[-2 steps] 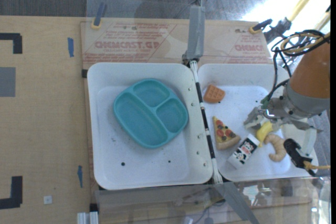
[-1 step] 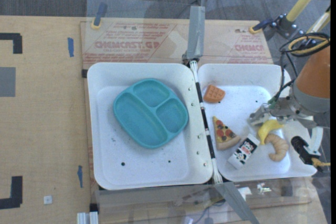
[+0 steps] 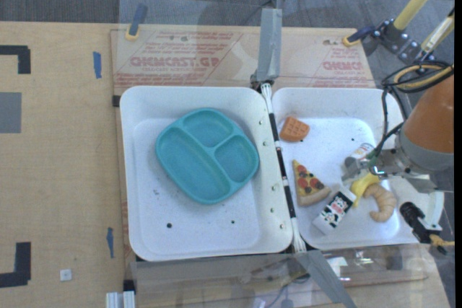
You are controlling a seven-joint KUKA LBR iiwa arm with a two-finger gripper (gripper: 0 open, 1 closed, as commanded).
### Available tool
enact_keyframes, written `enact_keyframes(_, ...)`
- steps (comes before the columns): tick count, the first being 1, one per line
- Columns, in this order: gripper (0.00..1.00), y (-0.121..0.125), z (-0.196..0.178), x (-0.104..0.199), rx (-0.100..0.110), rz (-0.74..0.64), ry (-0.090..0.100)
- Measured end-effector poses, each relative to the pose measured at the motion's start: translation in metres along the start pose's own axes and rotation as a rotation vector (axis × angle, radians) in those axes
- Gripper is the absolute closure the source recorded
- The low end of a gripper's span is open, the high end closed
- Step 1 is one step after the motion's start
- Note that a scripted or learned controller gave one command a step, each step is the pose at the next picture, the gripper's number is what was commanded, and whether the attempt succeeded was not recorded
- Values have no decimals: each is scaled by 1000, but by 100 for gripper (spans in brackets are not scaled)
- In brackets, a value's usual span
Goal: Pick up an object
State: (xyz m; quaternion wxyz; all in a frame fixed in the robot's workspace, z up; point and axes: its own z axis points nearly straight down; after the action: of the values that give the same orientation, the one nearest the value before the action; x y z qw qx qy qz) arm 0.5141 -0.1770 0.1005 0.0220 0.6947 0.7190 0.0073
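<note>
I cannot tell the pincer's state; the banana just beneath looks light, stiff, slippery, best gripped mid-curve.

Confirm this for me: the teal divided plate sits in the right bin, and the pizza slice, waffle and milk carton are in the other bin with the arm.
Not quite. The camera view shows the teal divided plate in the left bin, not the right. The pizza slice, waffle and milk carton do lie in the other bin, where the arm reaches in.
</note>
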Motion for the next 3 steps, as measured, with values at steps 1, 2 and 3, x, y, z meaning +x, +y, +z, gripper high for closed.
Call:
enact_keyframes(1, 100, -1, -9, -2, 5, 6, 4)
enact_keyframes(2, 100, -24, 10, -34, 31, 261, 31)
enact_keyframes(3, 0, -21, 8, -28, 31, 253, 42)
